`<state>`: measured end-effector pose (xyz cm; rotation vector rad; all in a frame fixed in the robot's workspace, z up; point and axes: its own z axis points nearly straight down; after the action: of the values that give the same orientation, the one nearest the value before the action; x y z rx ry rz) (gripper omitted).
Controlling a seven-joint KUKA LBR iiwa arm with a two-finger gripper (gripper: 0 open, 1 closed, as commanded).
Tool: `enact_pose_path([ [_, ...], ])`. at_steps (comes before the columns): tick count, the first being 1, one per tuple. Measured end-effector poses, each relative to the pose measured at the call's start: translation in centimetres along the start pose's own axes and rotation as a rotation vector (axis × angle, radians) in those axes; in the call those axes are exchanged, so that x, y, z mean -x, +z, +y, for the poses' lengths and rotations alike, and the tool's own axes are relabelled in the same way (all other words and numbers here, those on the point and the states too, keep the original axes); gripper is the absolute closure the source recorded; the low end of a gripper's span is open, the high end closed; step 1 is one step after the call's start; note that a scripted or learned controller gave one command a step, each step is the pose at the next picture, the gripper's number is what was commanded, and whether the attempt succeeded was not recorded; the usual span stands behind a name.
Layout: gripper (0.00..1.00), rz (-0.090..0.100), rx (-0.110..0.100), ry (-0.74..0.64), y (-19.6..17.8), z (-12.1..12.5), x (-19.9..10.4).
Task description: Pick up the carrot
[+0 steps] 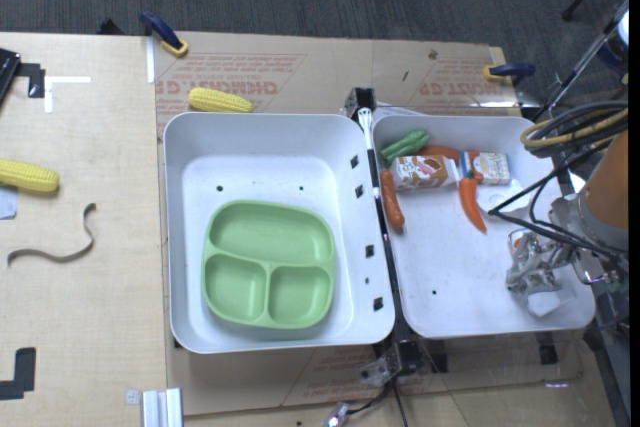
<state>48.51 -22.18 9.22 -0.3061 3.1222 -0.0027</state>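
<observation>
While the grey arm enters from the right edge of the frame, its claw sits low over the lower right corner of the right bin, metal parts tangled with cables; cannot tell if it is clenched or released, and nothing orange shows in it. The carrot lies in the upper middle of the right bin, tilted, its top just beside a small white carton, well apart from the claw. Left of it lies an orange-and-white carton, with a green vegetable above that near the bin's upper left corner. A second orange piece lies along the bin's left wall. The left bin holds a green divided plate in its lower middle. On the counter, one corn cob lies above the left bin, another corn cob at the left edge, and a curved brown strip below it. Blue clamps show at the top of the cardboard sheet.
</observation>
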Motion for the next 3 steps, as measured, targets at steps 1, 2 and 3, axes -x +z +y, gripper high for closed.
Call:
enact_pose_path([
  [1, 1.0, -0.002, 0.001, -0.146, -3.3, -0.1, 0.6],
  [2, 1.0, -0.001, 0.003, -0.473, 0.0, 0.1, 0.2],
  [3, 1.0, -0.002, 0.002, -0.546, -2.3, 0.0, 0.6],
])
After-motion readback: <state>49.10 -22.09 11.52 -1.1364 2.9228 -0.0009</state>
